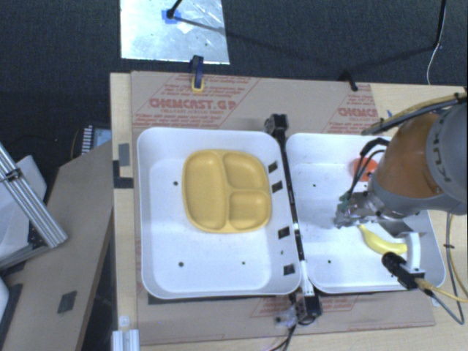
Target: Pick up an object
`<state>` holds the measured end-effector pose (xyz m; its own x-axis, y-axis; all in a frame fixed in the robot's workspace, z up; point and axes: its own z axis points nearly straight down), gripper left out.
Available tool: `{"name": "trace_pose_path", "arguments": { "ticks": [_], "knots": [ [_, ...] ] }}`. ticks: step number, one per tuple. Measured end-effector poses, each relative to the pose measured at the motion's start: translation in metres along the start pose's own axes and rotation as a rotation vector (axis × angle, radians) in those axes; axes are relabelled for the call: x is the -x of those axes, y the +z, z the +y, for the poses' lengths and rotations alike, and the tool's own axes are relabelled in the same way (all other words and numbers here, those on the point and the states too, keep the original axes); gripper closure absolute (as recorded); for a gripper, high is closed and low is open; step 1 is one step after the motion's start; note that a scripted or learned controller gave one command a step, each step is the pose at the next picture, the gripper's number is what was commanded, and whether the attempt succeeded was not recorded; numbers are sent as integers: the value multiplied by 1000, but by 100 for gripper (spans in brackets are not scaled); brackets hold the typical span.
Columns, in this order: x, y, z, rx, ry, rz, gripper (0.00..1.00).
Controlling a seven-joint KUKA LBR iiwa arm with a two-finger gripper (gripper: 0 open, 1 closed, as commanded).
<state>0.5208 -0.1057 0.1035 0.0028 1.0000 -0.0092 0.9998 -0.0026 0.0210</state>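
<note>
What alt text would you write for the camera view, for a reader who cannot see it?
A grey robot arm with an orange band reaches from the right into the right white bin, its gripper low beside a yellow banana. An orange object lies partly hidden behind the arm. The left white bin holds a yellow divided plate.

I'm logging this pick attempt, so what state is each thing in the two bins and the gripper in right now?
Yellow divided plate: lying flat, face up, in the left bin, nothing on it.
Banana: lying in the right bin, beside the gripper.
Orange object: in the right bin, mostly hidden by the arm.
Gripper: low over the right bin, holding nothing visible.
</note>
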Motion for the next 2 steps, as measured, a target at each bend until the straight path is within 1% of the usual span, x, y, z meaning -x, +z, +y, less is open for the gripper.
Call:
{"name": "trace_pose_path", "arguments": {
  "ticks": [1,2],
  "knots": [
    [-1,-43,2,-17,-7,9,100],
    [-5,-104,10,-13,-7,8,100]
  ]
}}
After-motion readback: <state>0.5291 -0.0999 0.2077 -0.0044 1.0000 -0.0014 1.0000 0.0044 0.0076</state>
